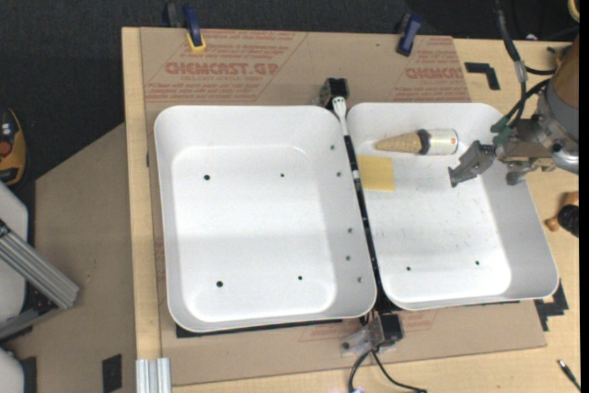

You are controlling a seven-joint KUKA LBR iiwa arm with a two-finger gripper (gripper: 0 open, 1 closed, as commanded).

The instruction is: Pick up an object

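Your right bin point(460, 281) holds a cone-shaped object point(416, 143) with a pale cap near its far wall, and a yellow square point(376, 172) just beside it, by the divider. The left bin point(184, 133) is bare white. Your hand point(471, 165) hangs over the right bin's right side, near the cone; you cannot tell how far it is open, and nothing shows in its grasp.

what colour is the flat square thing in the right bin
Pale yellow: the flat square, seen in the camera view.
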